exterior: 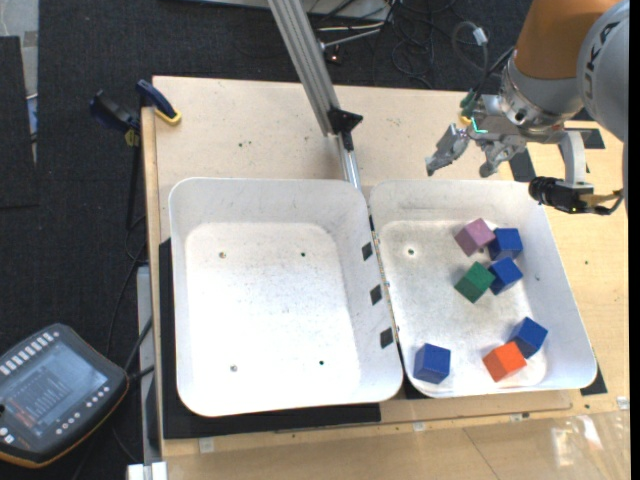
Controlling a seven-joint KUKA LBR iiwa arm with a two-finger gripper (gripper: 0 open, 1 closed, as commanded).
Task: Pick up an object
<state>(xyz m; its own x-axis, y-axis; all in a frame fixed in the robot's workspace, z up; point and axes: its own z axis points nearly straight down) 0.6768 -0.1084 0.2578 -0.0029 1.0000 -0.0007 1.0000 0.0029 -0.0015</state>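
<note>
The right bin (560,268) holds a pink block (474,235), a green block (474,283), an orange block (504,360) and several blue blocks, one at the upper right (507,242), one beside the green block (506,272), one at the front left (432,362) and one by the orange block (530,335). My gripper (470,154) hangs above the bench behind the right bin's far edge, open, with nothing between its fingers.
The left bin (200,208) sits beside the right one. A slanted metal pole (305,53) crosses the bench's back down to the bins' junction. A blue and yellow clamp (155,103) grips the bench's left corner. A teach pendant (50,393) lies at lower left.
</note>
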